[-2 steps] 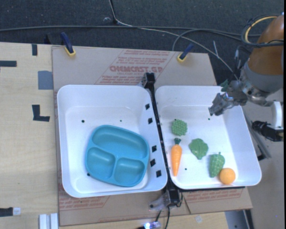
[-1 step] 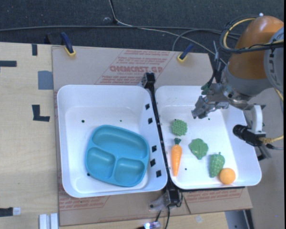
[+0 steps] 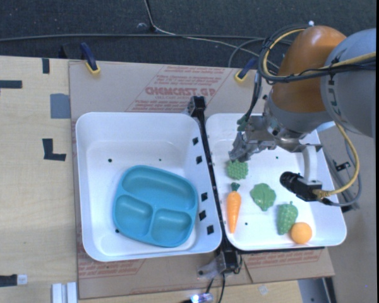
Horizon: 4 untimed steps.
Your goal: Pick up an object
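1. Two bins sit side by side on the counter (image 3: 25, 169), the left bin (image 3: 88, 131) touching the right bin (image 3: 331, 232) along a shared divider.
2. The left bin has a divided plate (image 3: 155, 206) lying in it.
3. The right bin holds the toy food: a carrot (image 3: 233, 209) nearest the divider, a leafy piece (image 3: 237, 168) behind it, broccoli (image 3: 263, 196) to the right.
4. Further right and nearer the front, there's a bumpy piece (image 3: 287, 217) with an orange (image 3: 301, 232) touching it.
5. The hand (image 3: 243, 151) hangs just above the leafy piece.

A wooden bench (image 3: 25, 188) carries a cardboard sheet (image 3: 170, 87), with two white bins (image 3: 88, 131) side by side on it
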Each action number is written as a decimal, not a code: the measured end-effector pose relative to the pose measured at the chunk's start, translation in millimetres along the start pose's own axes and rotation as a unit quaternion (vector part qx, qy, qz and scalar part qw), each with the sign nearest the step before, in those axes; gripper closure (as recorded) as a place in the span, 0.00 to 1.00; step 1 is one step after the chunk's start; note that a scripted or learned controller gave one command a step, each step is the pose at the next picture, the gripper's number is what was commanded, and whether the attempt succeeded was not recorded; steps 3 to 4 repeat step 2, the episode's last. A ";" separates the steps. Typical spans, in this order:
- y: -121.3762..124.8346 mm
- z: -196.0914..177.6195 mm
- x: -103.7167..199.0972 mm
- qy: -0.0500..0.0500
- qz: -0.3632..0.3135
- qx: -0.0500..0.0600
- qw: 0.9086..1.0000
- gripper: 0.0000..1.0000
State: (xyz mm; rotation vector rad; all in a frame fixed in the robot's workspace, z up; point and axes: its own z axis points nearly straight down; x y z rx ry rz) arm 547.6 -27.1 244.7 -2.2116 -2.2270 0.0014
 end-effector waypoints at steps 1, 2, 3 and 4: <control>-7.6 7.0 63.4 0.000 0.000 0.000 1.000 1.00; -13.1 22.3 118.1 -0.001 0.000 0.001 1.000 1.00; -13.1 22.3 118.1 -0.001 0.000 0.001 1.000 1.00; -13.1 22.3 118.1 -0.001 0.000 0.001 1.000 1.00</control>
